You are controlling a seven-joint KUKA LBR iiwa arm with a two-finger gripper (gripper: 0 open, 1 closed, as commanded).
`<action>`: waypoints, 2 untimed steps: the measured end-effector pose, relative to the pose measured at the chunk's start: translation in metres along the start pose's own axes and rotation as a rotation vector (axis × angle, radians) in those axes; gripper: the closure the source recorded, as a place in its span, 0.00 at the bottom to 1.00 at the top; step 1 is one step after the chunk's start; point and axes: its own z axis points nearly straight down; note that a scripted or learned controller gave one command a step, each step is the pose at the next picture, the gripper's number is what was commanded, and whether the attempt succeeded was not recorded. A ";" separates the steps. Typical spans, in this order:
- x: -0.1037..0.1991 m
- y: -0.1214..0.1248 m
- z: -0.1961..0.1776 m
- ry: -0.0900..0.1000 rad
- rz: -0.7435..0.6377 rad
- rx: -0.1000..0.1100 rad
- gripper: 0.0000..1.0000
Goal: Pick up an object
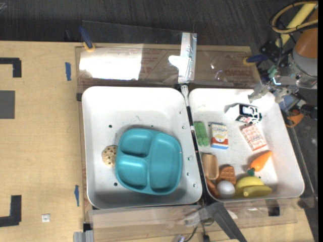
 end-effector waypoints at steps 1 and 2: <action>0.045 -0.061 0.095 -0.002 0.082 -0.005 0.00; 0.089 -0.081 0.097 -0.005 0.000 -0.012 0.00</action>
